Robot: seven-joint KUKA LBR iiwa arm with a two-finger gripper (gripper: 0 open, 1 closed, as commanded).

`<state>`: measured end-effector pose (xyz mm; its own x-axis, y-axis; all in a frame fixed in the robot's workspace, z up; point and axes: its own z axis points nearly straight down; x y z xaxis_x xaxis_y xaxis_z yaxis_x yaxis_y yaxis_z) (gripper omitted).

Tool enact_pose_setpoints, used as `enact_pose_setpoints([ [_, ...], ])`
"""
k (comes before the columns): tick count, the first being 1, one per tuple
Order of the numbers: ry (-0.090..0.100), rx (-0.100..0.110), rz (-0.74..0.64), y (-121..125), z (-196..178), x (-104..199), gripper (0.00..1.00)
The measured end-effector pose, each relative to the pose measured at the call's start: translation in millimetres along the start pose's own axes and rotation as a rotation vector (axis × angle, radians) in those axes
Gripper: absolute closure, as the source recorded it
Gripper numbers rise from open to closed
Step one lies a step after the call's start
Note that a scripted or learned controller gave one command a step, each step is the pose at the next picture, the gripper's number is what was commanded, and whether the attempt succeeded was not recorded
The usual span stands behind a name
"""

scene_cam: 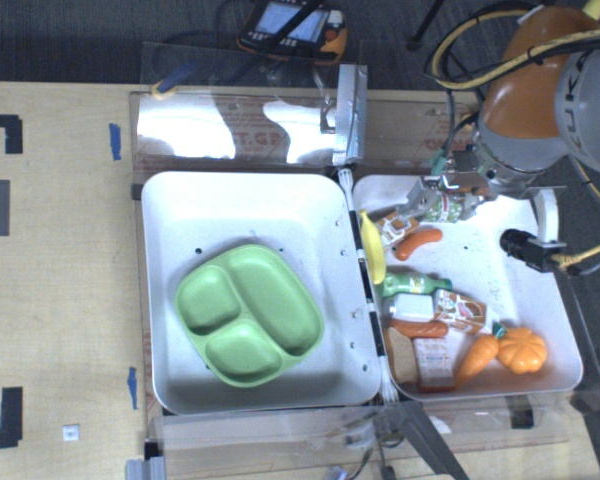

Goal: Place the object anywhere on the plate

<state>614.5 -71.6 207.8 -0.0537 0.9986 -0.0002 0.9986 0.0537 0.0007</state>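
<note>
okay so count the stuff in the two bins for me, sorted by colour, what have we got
Green: 2, plate, bottle
Orange or red: 4, pumpkin, carrot, sausage, sausage
Yellow: 1, banana
Printed packets: 3
Total: 10, as far as the clutter lets me tell.

Single fixed camera above bench, angled down. Both bins (160, 298) in frame. Arm (540, 98) enters from frame right.

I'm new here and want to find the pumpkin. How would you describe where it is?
Look in the right white bin, at its near right corner. The pumpkin sits beside an orange carrot; it is round and ribbed, while the carrot tapers.
</note>
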Motion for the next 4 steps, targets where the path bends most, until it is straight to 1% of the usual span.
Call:
enact_pose_setpoints([
  [1, 0.002, 0.003, -0.395, -27, 23, 50, 1.00],
  [2, 0.001, 0.001, -0.589, -40, 20, 132, 1.00],
  [3, -0.001, -0.004, -0.812, -61, -37, 152, 1.00],
  [4, 0.002, 0.001, -1.129, -97, -18, 189, 1.00],
])
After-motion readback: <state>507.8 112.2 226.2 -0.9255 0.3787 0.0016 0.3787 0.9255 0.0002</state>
